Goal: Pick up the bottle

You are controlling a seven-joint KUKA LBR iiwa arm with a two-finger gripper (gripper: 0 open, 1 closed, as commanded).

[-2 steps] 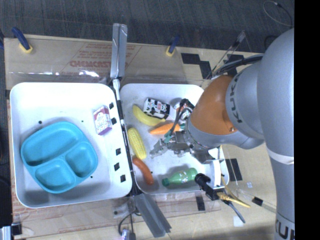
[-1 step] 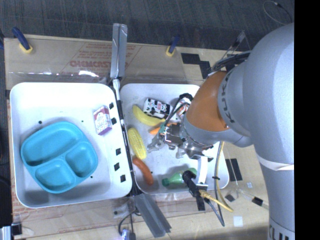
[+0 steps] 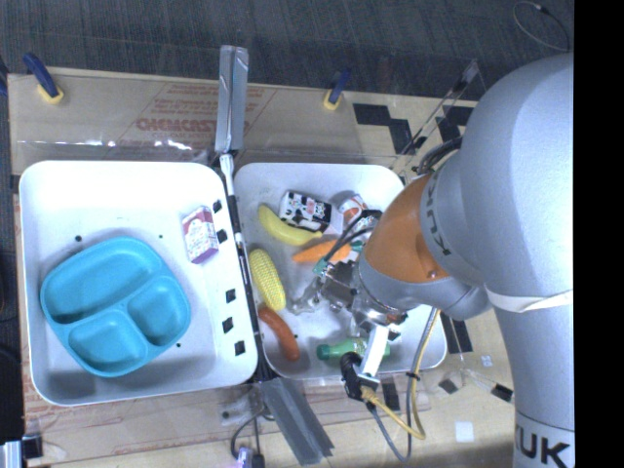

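The bottle (image 3: 338,351) is green and lies on its side near the front wall of the right bin (image 3: 322,175). A white fitting on the arm covers its right end. My gripper (image 3: 330,286) is low in the middle of that bin, between the corn and the orange wrist band. It sits a short way behind the bottle, and I see nothing held in it.
Around the gripper in the right bin lie a corn cob (image 3: 267,276), a banana (image 3: 280,227), a carrot (image 3: 316,252), a sausage (image 3: 280,332), a cow-print carton (image 3: 305,210) and a can (image 3: 350,206). The left bin (image 3: 58,178) holds a blue divided plate (image 3: 112,305) and a small pink box (image 3: 200,234).
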